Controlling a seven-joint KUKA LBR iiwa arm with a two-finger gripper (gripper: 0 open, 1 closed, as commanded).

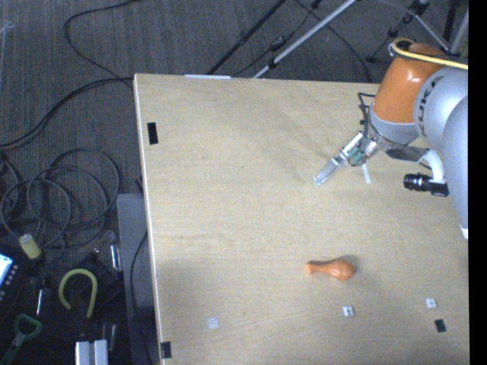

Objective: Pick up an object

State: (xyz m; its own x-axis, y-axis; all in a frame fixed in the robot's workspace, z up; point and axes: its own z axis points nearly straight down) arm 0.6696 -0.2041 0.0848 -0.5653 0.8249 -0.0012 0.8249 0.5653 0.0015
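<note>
Over on the right side of the bench (228, 150) the grey arm (445, 120) with its orange band (399, 90) is reaching in, and the gripper (335, 169) is hanging out above bare wood, tilted down and to the left. Whether it's open or shut, I honestly cannot tell, the tip is just a thin pale blur at this size. Nothing looks like it's being carried. The only obvious thing to grab is the little orange object (332, 269), kind of pear or gourd shaped, sitting flat on the bench surface toward the near edge. It's lying well apart from the gripper, more or less straight below it in the view, so toward the camera side of the bench. Its long axis is running roughly left to right, with the skinny neck pointing left and the fat bulb on the right. My guess is the pick isn't started yet: the arm needs to be travelling toward the near edge and then dropping, and closing across the short width would probably be the easier grab, since the thing looks rounded and might roll. A few small square markers (348, 310) are sitting just past the object, near the front edge.
</note>
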